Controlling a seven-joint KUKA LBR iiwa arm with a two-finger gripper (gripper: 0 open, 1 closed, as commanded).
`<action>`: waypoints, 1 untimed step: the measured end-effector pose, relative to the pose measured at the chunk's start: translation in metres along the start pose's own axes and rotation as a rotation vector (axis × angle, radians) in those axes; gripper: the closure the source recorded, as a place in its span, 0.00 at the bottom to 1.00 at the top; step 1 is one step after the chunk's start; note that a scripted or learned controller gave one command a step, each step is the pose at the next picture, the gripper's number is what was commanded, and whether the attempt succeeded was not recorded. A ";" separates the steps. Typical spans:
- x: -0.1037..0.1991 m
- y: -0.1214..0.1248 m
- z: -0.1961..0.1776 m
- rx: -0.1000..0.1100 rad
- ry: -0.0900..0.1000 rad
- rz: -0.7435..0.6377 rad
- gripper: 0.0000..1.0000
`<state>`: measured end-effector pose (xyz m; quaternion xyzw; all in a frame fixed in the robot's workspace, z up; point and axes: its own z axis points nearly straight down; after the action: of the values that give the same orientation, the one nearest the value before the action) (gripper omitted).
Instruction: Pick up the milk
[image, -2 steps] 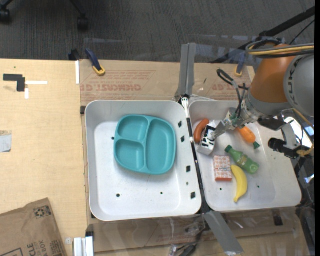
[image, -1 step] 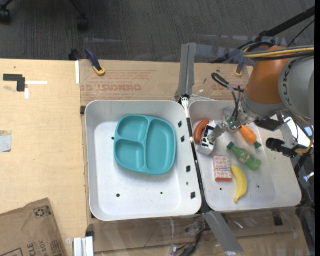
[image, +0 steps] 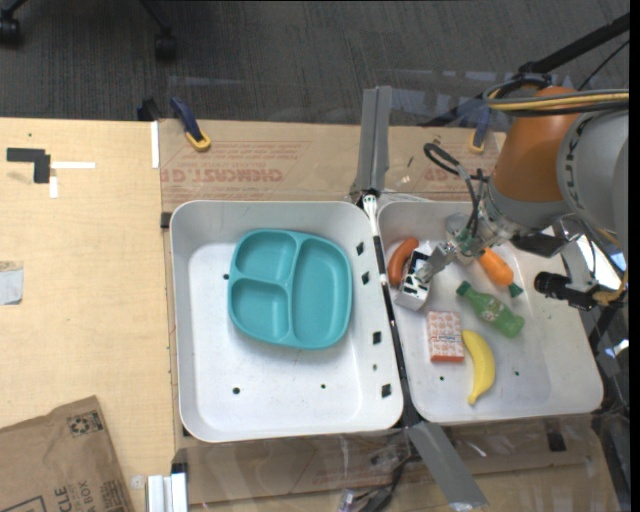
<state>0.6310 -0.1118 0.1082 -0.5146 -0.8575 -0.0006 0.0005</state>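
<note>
The milk (image: 413, 287) is a small white carton with black markings. It lies in the right bin (image: 560, 400) near its left wall, just below a red-orange sausage (image: 402, 258). My gripper (image: 447, 252) hangs low over the bin's upper middle, just up and to the right of the carton, close to it or touching its top corner. The grey and orange arm (image: 540, 150) comes in from the upper right and hides part of the bin's back.
Also in the right bin are a carrot (image: 496, 268), a green bottle (image: 492, 308), a pink box (image: 444, 336) and a banana (image: 480, 366). The left bin (image: 200, 400) holds a teal divided plate (image: 291, 288). A metal divider (image: 385, 300) separates the bins.
</note>
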 end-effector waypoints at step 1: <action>0.008 -0.001 0.001 -0.010 -0.012 0.034 0.00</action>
<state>0.6265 -0.1054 0.1069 -0.5289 -0.8486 -0.0016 -0.0071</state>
